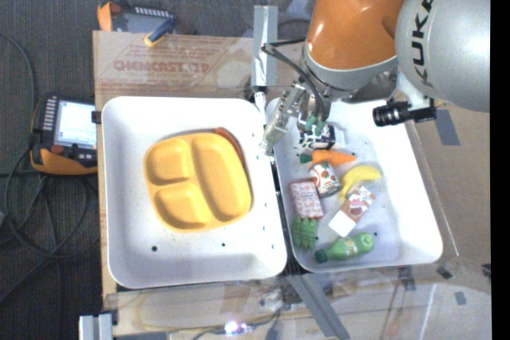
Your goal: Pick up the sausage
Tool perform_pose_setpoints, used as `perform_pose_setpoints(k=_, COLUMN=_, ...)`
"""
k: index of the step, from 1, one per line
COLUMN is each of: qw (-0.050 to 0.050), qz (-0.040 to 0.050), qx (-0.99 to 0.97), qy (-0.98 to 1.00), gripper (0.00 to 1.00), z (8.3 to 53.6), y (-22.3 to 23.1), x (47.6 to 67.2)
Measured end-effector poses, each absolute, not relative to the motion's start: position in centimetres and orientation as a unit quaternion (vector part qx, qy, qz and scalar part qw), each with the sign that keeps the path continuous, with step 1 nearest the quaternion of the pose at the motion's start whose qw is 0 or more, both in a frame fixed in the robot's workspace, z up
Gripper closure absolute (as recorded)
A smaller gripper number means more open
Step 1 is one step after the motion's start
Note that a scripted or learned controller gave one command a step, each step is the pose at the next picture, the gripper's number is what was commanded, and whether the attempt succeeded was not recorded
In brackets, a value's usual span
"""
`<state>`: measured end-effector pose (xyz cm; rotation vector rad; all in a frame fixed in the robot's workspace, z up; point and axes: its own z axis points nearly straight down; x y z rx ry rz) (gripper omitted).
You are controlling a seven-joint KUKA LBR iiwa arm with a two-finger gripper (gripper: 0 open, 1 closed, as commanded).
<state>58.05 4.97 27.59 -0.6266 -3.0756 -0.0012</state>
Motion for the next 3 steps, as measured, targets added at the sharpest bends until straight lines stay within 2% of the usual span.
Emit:
perform_pose_setpoints(k=1, qw=0.001, qz=-0.001, qx=-0.067, qy=-0.998, gripper=1.0, z=26.8, y=13.2, x=58.1)
perform_pose_setpoints(k=2, qw=0.0, qz=-0.0013, qx=0.124, qy=-0.992, gripper=1.0, z=22.5, y=13.8, x=62.5)
perform_pose_setpoints(k=3, qw=-0.001, qz=-0.0017, qx=0.241, qy=-0.97, gripper=1.0, z=20.4, y=15.9, x=65.4)
